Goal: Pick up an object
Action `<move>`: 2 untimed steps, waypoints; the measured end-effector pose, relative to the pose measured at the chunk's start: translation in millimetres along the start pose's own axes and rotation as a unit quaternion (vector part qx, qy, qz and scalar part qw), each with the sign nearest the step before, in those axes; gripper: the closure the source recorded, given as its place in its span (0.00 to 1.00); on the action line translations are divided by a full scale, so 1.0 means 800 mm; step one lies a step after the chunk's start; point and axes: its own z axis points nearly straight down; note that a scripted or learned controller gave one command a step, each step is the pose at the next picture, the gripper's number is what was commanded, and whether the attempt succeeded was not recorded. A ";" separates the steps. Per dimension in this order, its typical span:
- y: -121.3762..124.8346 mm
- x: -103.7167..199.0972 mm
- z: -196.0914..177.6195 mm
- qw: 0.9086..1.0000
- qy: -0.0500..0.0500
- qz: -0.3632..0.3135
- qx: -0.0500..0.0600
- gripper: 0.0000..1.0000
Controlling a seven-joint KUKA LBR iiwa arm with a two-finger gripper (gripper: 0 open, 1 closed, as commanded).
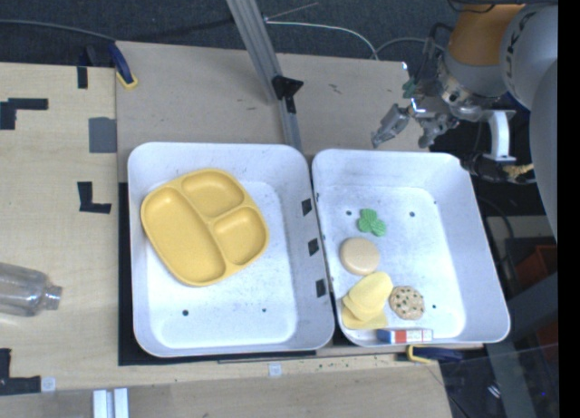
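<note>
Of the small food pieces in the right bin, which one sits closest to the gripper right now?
The green piece. It lies farthest up the right bin, toward the gripper above the bin's top rim; the beige round, yellow piece and cookie lie lower.

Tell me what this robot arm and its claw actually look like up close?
The arm is smooth and rounded, grey with a bright orange section near its wrist. Thin dark cables loop around that end. The gripper is a small metal assembly of grey and dark parts, ending in slim silvery fingers.
</note>
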 end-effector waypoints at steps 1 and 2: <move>-0.010 0.123 0.051 1.000 0.002 -0.003 0.002 0.00; -0.064 0.234 0.048 1.000 0.002 -0.003 0.001 0.00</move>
